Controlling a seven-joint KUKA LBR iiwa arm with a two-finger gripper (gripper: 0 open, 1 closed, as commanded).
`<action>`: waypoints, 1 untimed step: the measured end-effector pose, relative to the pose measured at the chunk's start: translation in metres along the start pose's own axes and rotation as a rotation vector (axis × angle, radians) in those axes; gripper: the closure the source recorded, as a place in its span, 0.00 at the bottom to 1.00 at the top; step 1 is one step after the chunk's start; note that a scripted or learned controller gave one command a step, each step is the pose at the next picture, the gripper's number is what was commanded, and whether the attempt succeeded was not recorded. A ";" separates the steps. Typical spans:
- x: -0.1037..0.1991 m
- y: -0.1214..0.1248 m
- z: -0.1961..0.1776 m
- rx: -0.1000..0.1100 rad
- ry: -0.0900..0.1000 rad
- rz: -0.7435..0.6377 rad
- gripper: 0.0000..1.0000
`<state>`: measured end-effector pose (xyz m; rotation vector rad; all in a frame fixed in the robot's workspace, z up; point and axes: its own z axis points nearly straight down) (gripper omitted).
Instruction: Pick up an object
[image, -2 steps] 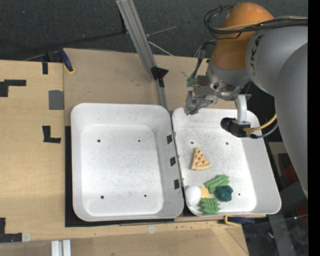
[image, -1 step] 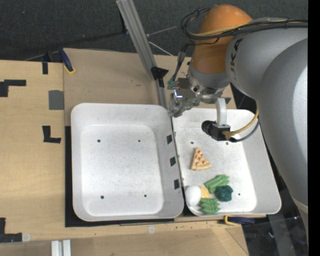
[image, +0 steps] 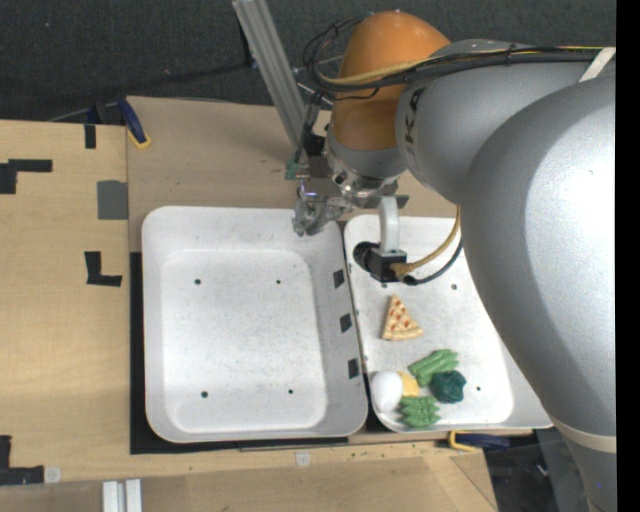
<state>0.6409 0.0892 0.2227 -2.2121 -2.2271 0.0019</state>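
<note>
The gripper is hovering above the pizza slice, at the right bin's far-left corner; I cannot tell its state. The slice is looking light, stiff, thin: pinching its edges seems best.

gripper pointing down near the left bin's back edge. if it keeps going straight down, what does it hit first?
Probably the left bin itself: the gripper hangs over its far right rim, beside the divide with the right bin. Nothing lies under it. Depth is unclear from this slant.
</note>
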 end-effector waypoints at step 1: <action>-0.003 0.000 -0.001 -0.001 -0.002 0.004 0.00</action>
